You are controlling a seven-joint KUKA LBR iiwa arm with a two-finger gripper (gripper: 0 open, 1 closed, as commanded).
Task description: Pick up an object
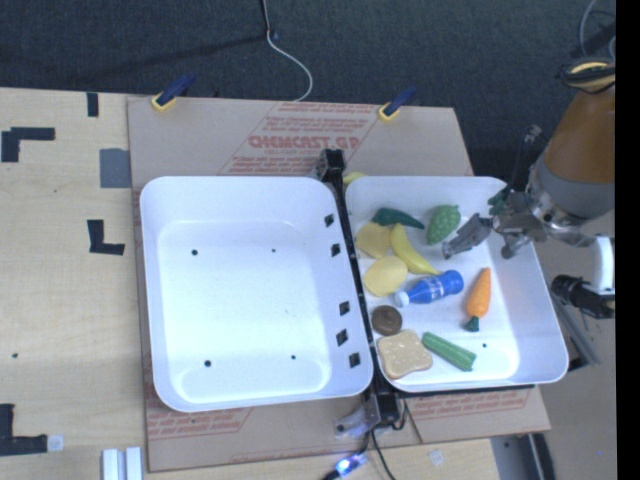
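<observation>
Toy food of moulded plastic was heaped in the right-hand shallow white bin [520,363], and any one piece would have served as the object to be picked up. The two-finger pincer [487,230] was seen above that bin's far right part, its fingers spread apart and nothing held between them. Just to its left lay a knobbly green plastic vegetable [442,221], the nearest piece. Below the pincer lay an orange plastic carrot with a green top [478,296], and below and to the left a small blue plastic bottle with a white cap [433,288]. Farther to the left were crowded a yellow plastic banana [409,249] and a pale yellow rounded piece [384,275], touching one another. Well below were seen a tan slice of toy bread [403,353] and a green cucumber-like stick [448,351].

For the step to be done well, a piece lying apart from its neighbours would best be chosen: the carrot was judged a fair target. The fingers should be lowered astride its narrow width, across its long axis, and closed only once well down its sides, since smooth rounded plastic is apt to slip.

On the brown cardboard sheet [240,133] under the bins, red printing was seen; the word "CHEMCAST" could be read above the bins, the smaller lines being too faint to make out. No label was legible on the bottle.
</observation>
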